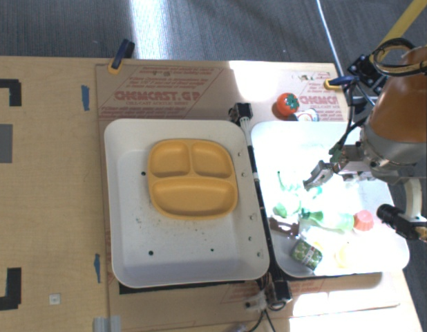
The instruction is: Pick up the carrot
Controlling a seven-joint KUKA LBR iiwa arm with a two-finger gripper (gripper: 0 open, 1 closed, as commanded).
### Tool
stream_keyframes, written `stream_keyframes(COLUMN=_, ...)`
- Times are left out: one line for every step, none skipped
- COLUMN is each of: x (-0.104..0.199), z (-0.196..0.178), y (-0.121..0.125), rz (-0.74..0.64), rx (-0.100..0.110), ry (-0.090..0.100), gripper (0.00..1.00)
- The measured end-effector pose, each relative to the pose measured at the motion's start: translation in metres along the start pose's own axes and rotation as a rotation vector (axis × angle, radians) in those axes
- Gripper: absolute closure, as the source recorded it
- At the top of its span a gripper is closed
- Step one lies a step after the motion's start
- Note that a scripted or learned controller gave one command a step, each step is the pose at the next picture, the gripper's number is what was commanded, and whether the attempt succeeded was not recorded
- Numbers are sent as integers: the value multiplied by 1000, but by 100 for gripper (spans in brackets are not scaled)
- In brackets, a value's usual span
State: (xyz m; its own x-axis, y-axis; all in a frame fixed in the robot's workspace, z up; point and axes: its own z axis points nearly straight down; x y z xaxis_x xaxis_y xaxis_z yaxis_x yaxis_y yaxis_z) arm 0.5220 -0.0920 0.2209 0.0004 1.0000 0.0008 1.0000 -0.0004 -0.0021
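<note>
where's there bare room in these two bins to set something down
Left bin: a bare white band runs along its near edge, in front of the yellow divided plate, with narrower strips on either side. Right bin: its far part, behind the gripper, looks bare though glare-washed. Its near half is crowded with small items, including a green can.

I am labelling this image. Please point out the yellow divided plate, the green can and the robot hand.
yellow divided plate (193, 196): camera view, on its large front compartment.
green can (306, 253): camera view, on its side.
hand (316, 180): camera view, at its fingertips over the right bin.
</note>
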Motion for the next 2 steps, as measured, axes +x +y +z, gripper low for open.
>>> stream_keyframes(x=56, z=37, y=-11, rz=328, rx=2, ry=1, gripper=0)
stream_keyframes(x=128, z=37, y=-42, rz=680, rx=3, ry=1, gripper=0)
